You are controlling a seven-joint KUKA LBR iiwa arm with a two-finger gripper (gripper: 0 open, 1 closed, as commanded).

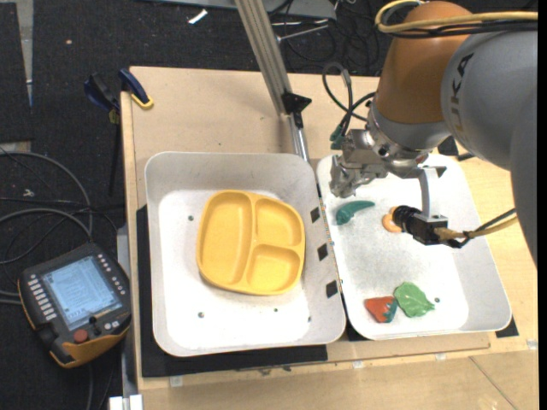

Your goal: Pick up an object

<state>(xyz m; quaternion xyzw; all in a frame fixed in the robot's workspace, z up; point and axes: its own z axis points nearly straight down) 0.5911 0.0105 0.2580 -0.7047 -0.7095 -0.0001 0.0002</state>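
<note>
**Gripper poised over the teal piece in the right bin**

The gripper (349,178) hangs low at the far left corner of the right bin (479,229), just above a small teal piece (352,211) that lies flat on the bin floor close to the wall shared by the 2 bins. Whether the fingers are open or closed cannot be told; the wrist hardware hides them from this angle, and nothing shows between them.

3 other small things share this bin: an orange piece (391,221) near the middle, partly behind a black fitting on the arm, and, nearer the front edge, a green lump (414,301) touching a red piece (379,309). The left bin (171,229) holds a yellow divided tray (251,242) with 3 compartments.

The teal piece looks the likeliest target. It appears thin, curved and light, probably stiff plastic or rubber, so it should lift easily but may slide or tip if pinched off-centre. Taking it across its narrow width at the thicker left end seems safest; its closeness to the bin wall leaves little room for the finger on that side.
</note>
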